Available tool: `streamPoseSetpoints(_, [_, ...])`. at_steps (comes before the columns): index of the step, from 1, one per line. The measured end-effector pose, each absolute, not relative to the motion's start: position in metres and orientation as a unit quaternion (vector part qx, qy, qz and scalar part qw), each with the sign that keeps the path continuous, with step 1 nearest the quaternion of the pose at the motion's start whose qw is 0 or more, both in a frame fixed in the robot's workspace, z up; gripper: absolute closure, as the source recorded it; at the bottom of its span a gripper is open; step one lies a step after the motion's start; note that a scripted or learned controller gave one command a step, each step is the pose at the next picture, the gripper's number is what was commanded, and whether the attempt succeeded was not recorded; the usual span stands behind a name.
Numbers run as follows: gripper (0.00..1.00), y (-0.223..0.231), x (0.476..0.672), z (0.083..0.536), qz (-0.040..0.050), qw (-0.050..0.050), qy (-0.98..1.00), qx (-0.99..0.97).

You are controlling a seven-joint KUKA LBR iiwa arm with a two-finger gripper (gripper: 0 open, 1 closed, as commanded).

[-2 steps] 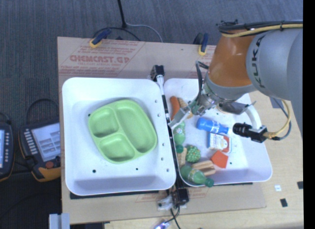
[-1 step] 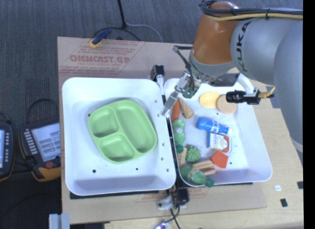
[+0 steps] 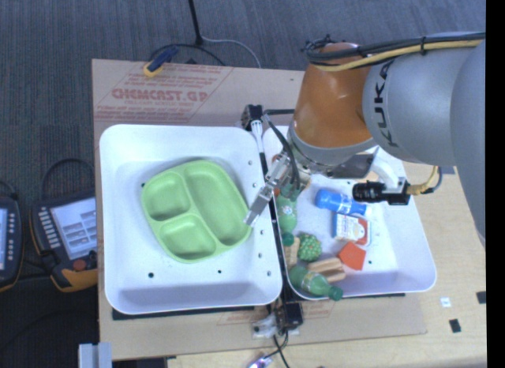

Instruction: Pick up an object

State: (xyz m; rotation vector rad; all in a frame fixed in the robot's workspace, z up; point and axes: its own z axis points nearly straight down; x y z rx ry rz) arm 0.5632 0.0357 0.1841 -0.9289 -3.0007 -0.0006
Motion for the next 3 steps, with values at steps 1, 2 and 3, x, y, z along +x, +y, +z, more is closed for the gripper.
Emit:
streamPoseSetpoints(1, [0.00,0.032,0.484,0.195,-0.0001,0.000,-0.991,-0.130])
streamPoseSetpoints(2, [0.00,0.041,0.484,0.184,-0.0003,0.000,-0.998,0.070])
streamPoseSetpoints(3, [0.00,0.037,0.501,0.184,-0.0003,-0.001,-0.985,0.174])
